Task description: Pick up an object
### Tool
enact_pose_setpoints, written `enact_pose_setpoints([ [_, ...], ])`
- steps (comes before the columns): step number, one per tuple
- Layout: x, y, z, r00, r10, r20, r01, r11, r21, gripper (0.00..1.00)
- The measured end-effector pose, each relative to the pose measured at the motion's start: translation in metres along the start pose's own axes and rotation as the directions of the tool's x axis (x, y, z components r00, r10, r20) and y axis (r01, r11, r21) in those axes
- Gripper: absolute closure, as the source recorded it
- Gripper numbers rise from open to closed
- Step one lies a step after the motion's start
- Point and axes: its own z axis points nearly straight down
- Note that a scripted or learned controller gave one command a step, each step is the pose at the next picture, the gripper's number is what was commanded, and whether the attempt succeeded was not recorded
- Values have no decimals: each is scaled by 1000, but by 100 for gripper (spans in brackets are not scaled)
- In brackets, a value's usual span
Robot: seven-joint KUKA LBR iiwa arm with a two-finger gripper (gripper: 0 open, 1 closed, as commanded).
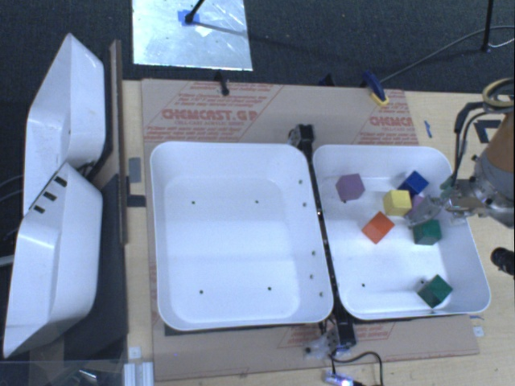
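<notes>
In the right bin (467, 292) sit six small blocks. A purple block (350, 187) lies toward the far left, an orange block (377, 227) nearer the middle, a yellow block (397, 202) just beside a blue block (415, 182) — and two green ones: one green block (427, 232) close to the right wall, the other green block (434, 290) alone in the near corner. The gripper (430, 208) reaches over the right rim, low, just above that first green block and beside the yellow one; nothing shows between its tips, and whether they stand apart I cannot tell. The left bin (165, 240) lies alongside, both on brown cardboard (241, 111).
</notes>
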Motion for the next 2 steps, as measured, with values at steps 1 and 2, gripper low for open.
enact_pose_setpoints([
  [1, 0, 1, -3, 1000, -1, 1, 1, 1000, -5, 0],
  [2, 10, 1, 44, 1000, -1, 0, 1, 1000, -2, 0],
])
